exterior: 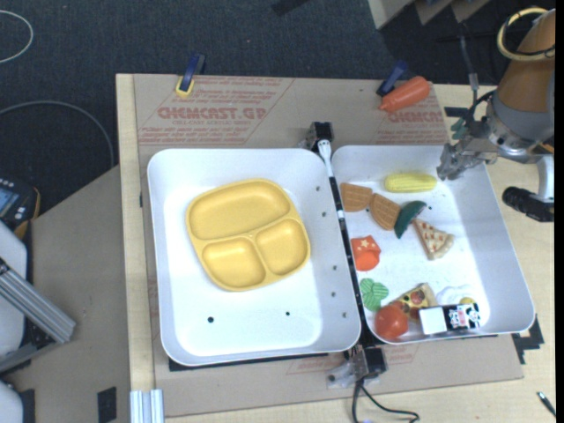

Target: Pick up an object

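Note:
My gripper (449, 167) hangs over the far right part of the right bin (502, 236), just right of a yellow corn cob (410, 182). Nothing shows in its grasp. Spread through the same bin are two brown bread pieces (370, 204), a dark green piece (408, 217), a pizza slice (434, 238), a red block (366, 252), a green leaf (374, 293), a red tomato (392, 322) and a white and black box (448, 318).
The left bin (167, 236) holds a yellow divided plate (247, 233). An orange carrot toy (405, 93) lies on the bench behind the right bin. Clamps sit at the bench's far edge (188, 76) and between the bins (322, 135).

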Robot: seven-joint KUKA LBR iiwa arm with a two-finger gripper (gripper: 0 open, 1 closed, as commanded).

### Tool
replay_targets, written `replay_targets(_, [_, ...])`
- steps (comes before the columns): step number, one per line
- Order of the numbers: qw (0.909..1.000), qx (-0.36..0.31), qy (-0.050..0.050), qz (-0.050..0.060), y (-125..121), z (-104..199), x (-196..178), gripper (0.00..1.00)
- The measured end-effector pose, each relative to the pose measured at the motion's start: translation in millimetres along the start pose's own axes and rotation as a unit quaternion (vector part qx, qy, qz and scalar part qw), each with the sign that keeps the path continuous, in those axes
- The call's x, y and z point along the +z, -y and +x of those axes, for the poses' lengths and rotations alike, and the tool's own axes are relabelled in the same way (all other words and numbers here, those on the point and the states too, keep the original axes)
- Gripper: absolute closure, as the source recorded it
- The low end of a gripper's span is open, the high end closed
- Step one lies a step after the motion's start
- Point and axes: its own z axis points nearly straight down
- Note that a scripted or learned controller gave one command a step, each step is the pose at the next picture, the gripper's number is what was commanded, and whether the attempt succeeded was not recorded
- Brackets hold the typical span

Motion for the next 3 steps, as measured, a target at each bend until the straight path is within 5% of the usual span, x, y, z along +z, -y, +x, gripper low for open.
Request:
replay_targets(1, [1.0000, 0.000, 0.000, -0.001, 2.7, 1.3, -64.2, 1.00])
replay_targets(2, [1.0000, 0.000, 0.000, 0.000, 1.5, 1.1, -83.1, 1.00])
replay_targets(3, [1.0000, -0.001, -0.002, 0.004, 15.8, 44.2, -78.6, 1.00])
